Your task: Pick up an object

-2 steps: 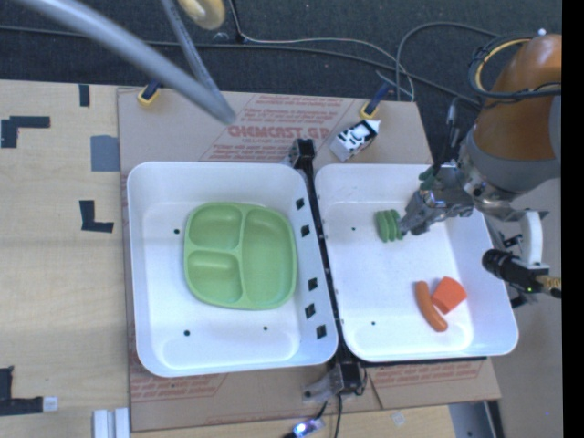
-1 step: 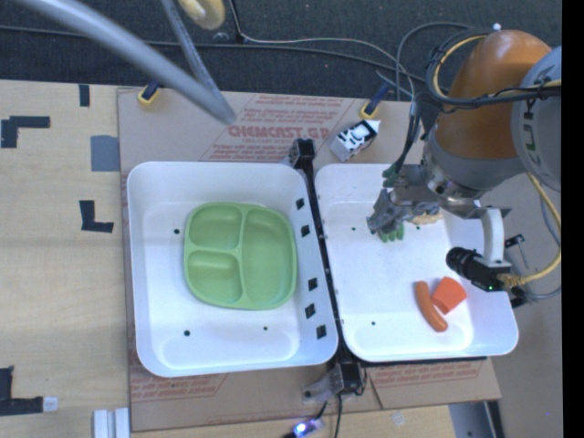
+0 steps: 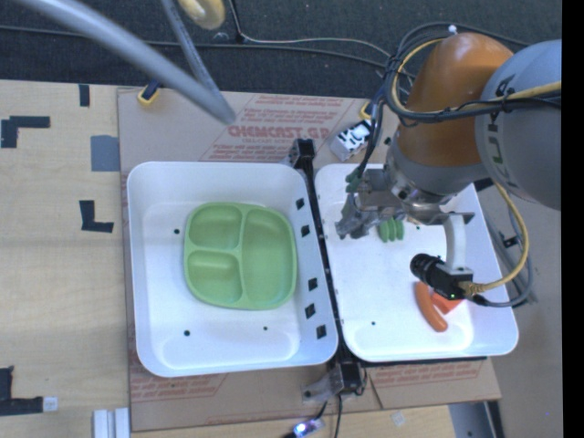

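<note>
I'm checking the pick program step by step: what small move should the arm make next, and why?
Probably a short descent onto the green object, then a grasp. The end effector hovers in the right bin just beside it, with nothing visibly between its fingers. The orange carrot-like piece lies farther off, toward the bin's near corner.

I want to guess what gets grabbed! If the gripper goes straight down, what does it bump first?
Probably the green thing right beside the gripper in the right bin, or else the bin's floor. Depth is hard to judge from above. The carrot lies well off to the side.
</note>
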Available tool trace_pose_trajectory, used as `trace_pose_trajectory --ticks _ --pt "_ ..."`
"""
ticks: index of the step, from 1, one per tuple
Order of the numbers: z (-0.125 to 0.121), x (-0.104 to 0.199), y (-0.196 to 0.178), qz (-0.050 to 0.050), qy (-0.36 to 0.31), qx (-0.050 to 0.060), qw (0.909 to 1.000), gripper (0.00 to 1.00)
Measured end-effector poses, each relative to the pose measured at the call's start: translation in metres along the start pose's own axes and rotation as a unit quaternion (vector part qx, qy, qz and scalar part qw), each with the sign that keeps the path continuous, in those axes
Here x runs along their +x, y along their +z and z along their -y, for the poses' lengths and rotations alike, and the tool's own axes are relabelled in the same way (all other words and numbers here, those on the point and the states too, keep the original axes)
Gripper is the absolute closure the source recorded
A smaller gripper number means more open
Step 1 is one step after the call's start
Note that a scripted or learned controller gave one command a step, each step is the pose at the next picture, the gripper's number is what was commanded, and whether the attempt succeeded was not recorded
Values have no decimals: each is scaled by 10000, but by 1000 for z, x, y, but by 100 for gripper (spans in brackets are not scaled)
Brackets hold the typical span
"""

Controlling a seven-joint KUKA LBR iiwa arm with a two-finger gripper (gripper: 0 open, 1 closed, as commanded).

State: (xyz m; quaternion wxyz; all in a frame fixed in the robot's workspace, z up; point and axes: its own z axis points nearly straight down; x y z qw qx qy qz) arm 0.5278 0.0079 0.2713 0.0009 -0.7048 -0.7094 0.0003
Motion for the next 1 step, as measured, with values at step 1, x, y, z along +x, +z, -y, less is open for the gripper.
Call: trace_pose_trajectory --ticks 1 --pt "-6 52 12 3 1 8 10000 100"
